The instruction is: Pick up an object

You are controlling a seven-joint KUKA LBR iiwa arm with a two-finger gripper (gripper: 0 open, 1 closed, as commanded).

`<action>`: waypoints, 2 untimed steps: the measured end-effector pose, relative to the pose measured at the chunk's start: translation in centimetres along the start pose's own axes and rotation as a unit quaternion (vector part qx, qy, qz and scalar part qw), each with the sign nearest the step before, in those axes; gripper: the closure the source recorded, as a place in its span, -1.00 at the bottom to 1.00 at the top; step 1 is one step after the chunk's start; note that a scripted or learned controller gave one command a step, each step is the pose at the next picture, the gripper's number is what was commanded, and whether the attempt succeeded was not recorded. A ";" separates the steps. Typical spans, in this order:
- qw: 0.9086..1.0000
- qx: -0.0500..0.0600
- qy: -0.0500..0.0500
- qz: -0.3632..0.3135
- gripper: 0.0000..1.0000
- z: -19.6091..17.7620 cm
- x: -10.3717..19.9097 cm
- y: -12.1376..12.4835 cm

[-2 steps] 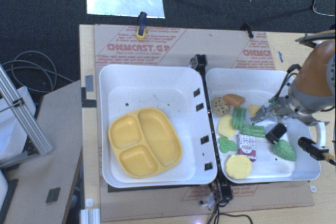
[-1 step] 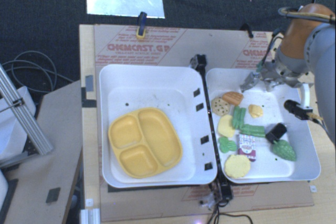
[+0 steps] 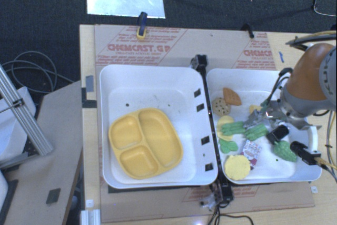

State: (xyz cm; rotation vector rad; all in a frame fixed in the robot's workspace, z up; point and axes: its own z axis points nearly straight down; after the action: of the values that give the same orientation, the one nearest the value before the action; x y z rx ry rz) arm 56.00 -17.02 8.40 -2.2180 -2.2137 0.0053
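The right bin holds several toy foods: a chocolate-chip cookie, an orange wedge, a green pea pod, a green leafy piece, a yellow disc, a small printed packet and another green piece. My gripper is low in this bin, right above a green piece in the middle. The grey wrist and orange band lean in from the right and hide the bin's right side.
The left bin holds a yellow divided plate. A black clamp sits where the two bins meet. Cables and a metal frame lie left of the bench.
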 end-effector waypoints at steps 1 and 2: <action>1.000 -0.006 -0.003 -0.001 -1.00 -0.2 -3.8 2.2; 1.000 -0.009 -0.003 -0.004 -1.00 -0.3 -3.5 8.7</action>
State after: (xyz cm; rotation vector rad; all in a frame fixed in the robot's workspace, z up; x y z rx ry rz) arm 64.73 -20.57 8.62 -2.2201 -2.2347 -0.0074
